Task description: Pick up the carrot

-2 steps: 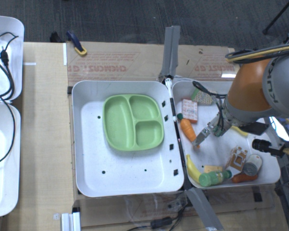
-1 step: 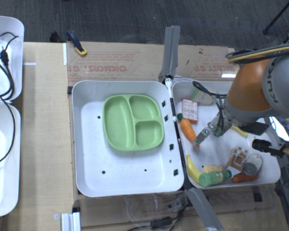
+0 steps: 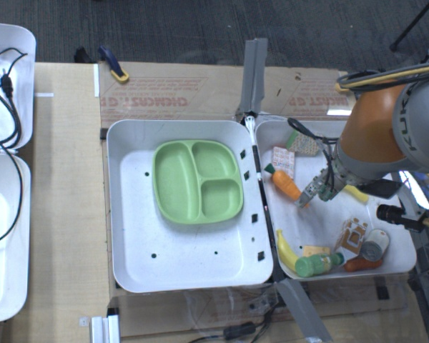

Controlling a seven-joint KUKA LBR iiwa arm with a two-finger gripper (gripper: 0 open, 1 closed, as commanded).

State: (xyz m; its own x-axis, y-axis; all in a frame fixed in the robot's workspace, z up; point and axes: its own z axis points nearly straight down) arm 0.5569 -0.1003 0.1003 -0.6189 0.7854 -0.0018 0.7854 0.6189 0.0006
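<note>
Orange and short, the carrot lies in the right bin toward its 9 o'clock wall, its green stub end pointing to about 10 o'clock. Just beside it at 3 o'clock hang the fingers of the arm; they are small and blurred against the white floor, so it cannot be told whether they are apart or together, and nothing can be seen between them. A narrow strip of white appears to separate them from the carrot, though contact cannot be ruled out.

At 12 o'clock from the carrot sits a white packet with red print too small to read, and past it another packet partly covered by a dark cable. The arm's grey and orange bulk hides the bin's 2 o'clock corner. A yellow thing pokes out from under the wrist; most of it is hidden.

Along the bin's 6 o'clock edge lie a banana, a green bottle, a patterned box, a round tin and a red thing, crowded together and overlapping.

The left bin holds a green tray with three compartments. Both bins rest on the counter, whose 9 o'clock side carries white tubs cut off by the picture's edge.
</note>
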